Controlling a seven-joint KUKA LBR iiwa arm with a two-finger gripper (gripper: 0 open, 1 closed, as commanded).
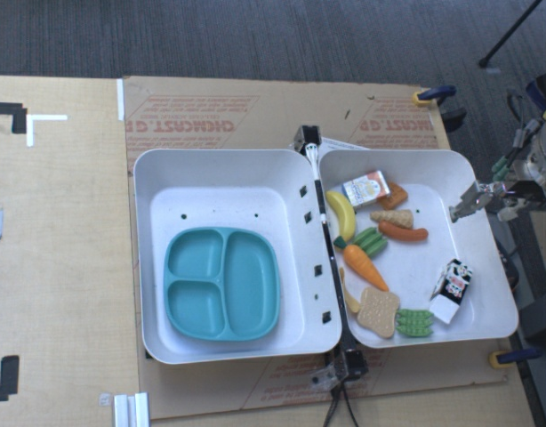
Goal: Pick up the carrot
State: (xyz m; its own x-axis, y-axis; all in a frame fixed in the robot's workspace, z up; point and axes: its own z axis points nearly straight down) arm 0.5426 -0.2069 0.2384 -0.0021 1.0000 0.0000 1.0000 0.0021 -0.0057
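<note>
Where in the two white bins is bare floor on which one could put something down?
In the right white bin, bare floor lies between the red sausage and the black-and-white carton. The orange toy carrot, yellow banana and bread slice crowd its left side. In the left white bin, a strip is bare above the teal divided plate.

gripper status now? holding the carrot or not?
End effector: at the right bin's right edge, nothing visible in it; open or shut cannot be told. Carrot lies in the right bin, apart from it.
</note>
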